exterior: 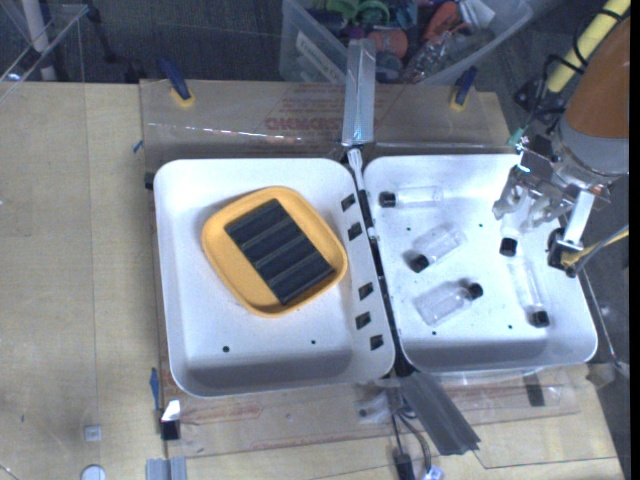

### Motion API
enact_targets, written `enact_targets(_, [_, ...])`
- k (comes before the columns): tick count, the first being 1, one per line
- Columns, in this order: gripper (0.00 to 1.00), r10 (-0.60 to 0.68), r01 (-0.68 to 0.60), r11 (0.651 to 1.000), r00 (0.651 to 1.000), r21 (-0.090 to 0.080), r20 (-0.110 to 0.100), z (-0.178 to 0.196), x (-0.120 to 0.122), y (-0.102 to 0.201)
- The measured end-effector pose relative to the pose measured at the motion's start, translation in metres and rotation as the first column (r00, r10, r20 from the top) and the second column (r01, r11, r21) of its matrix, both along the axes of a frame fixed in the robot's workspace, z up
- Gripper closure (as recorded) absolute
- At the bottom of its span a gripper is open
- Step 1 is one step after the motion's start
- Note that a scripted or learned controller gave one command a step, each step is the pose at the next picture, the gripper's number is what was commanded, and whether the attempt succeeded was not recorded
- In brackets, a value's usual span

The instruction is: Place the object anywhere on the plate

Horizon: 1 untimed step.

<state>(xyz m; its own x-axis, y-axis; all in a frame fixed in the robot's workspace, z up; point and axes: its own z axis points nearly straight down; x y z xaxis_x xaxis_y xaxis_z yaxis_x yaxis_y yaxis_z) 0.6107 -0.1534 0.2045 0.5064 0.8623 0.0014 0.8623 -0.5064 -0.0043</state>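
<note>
A yellow plate lies in the left bin, and a black ridged block rests flat on its middle. In the right bin lie several clear vials with black caps, among them one at the back, one in the middle and one nearer the front. My gripper hangs over the right bin's far right side, open, with nothing between its fingers. A small black cap sits just below and left of it, and another vial lies in front of it.
A raised divider with black tabs separates the two bins. A clear tub of coloured toys stands behind the bins. The wooden bench stretches to the left.
</note>
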Motion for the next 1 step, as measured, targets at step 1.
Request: enact_targets(1, [0.0, 0.0, 0.0, 1.0, 1.0, 0.0, 0.0, 0.0001, 0.0, -0.0001])
